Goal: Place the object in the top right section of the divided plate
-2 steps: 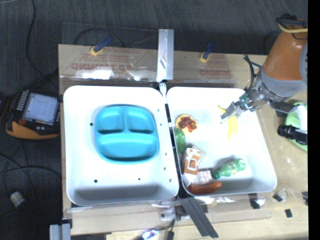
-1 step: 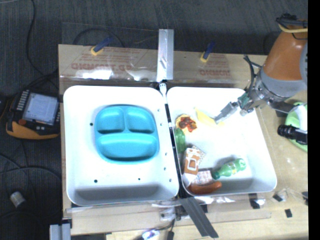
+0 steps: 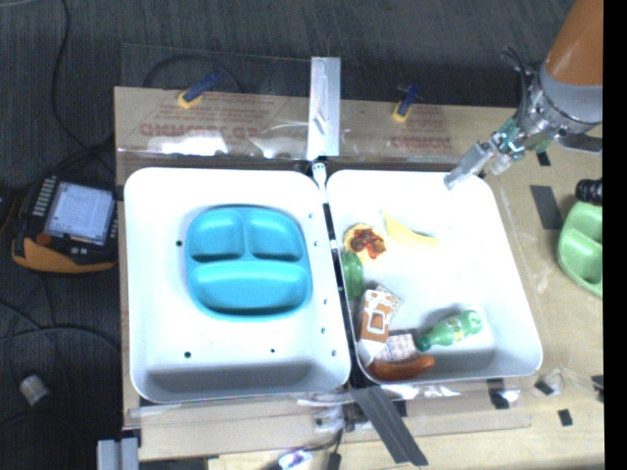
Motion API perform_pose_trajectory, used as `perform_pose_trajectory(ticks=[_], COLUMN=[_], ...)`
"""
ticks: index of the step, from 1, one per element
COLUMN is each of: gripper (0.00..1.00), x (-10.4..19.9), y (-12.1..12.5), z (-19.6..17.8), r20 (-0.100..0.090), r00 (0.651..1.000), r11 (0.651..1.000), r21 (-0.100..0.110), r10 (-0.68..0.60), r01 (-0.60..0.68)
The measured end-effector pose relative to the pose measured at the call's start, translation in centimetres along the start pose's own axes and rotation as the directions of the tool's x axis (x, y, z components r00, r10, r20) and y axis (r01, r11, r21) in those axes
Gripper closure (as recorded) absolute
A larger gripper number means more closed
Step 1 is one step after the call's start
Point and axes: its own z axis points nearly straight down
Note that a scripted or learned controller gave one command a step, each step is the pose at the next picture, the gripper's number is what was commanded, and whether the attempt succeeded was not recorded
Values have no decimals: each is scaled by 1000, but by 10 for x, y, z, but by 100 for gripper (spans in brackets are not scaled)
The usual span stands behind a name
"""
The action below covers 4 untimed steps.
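A blue divided plate (image 3: 247, 260) lies in the left bin (image 3: 157, 360), with two small sections along its far side and one long section in front. Its top right section (image 3: 272, 235) holds nothing. My gripper (image 3: 462, 174) hangs over the far right corner of the right bin (image 3: 509, 292), above the bin floor, with nothing seen in it. Nearest to it is a yellow piece (image 3: 407, 230), lower and to its left. A red and orange toy (image 3: 364, 240) lies further left.
The right bin also holds a green vegetable (image 3: 353, 274), an orange and white box (image 3: 377, 313), a small white cube (image 3: 398, 345), a green bottle (image 3: 449, 329) and a brown sausage (image 3: 402, 366). A green object (image 3: 584, 241) sits on the bench to the right.
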Motion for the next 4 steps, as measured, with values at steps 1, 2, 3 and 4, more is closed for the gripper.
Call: perform_pose_trajectory(ticks=[1, 2, 3, 4], gripper=[0, 0, 0, 0], x=[-35, -43, -39, -40], y=[13, 11, 2, 5], z=[-44, -118, -160, -162], r20=[3, 4, 4, 5], r00=[983, 939, 833, 493], r11=[983, 939, 833, 493], r21=[0, 0, 0, -2], r10=[-183, -344, -553, -870], r01=[183, 344, 553, 870])
